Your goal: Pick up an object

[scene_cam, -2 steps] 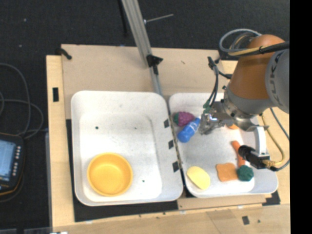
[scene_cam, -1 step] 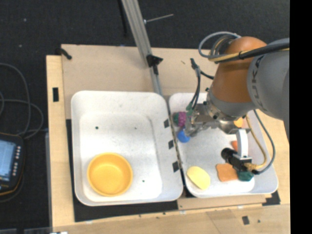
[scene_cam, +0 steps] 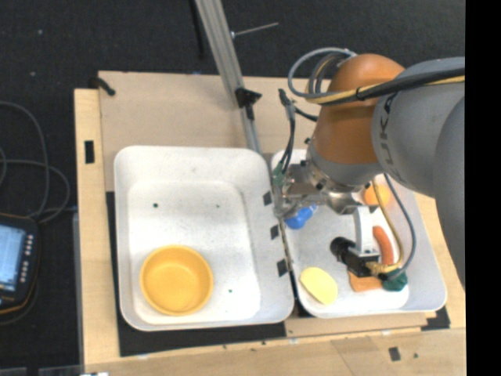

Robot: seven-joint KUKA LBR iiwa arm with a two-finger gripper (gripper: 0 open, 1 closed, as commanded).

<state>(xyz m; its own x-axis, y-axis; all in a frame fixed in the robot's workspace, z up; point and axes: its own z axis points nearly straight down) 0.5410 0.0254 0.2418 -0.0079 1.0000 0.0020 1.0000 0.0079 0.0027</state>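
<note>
Camera view. The desk (scene_cam: 168, 112) is a pale board occupying most of the frame and carries two shallow white bins side by side. The left bin (scene_cam: 129, 178) sits at centre left and holds a yellow bowl (scene_cam: 177, 279), upright, in its lower left corner. The right bin (scene_cam: 427, 292) sits at lower right and is partly covered by the arm.

The arm (scene_cam: 415, 124) enters from the right edge, grey, with its orange band (scene_cam: 352, 124) at upper centre right. The tool (scene_cam: 293, 198) is low over the upper left part of the right bin, close to the wall shared with the left bin. Whether the tool is released or clenched cannot be told: the wrist body hides it from above.

A blue object (scene_cam: 298, 218) lies directly below the tool in the picture, touching or just beside it; whether it is grasped cannot be told. It is within the right bin, near that bin's left wall.

Other contents of the right bin:
- A pale yellow oval piece (scene_cam: 318, 286) lies at the lower left.
- An orange block (scene_cam: 362, 283) lies just right of the oval piece.
- A green piece (scene_cam: 395, 283) lies just right of the block.
- An orange-red elongated piece (scene_cam: 383, 243) lies above the green piece.
- A round orange piece (scene_cam: 377, 194) sits higher up, partly under the arm.

A slanted metal rail (scene_cam: 219, 41) runs from the top of the frame down to the bins' upper edge. A handheld screen unit (scene_cam: 12, 261) lies off the desk at the left edge.
</note>
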